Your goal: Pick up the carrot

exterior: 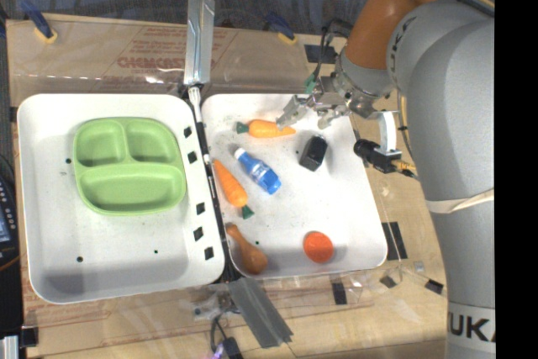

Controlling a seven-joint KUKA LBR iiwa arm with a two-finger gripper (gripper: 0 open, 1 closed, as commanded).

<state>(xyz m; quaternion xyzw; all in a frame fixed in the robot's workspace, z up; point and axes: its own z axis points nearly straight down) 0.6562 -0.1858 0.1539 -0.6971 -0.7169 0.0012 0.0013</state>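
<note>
Reaching in from the right, the gripper hangs over the far part of the right bin, its fingers spread apart with nothing between them. One finger points left toward a carrot lying just beside it near the bin's far wall, its green stub at the left end; whether metal touches it cannot be told. A second carrot lies along the left wall of the same bin, slanting from far-left to near-right. Between the two carrots sits a small blue bottle with a white cap, tilted on its side. A black block rests just right of the bottle, below the gripper. An orange ball sits toward the near side of the bin, and a brown pear-like piece lies in the near-left corner. The left bin holds a green divided plate with three compartments, set toward its far half.
</note>
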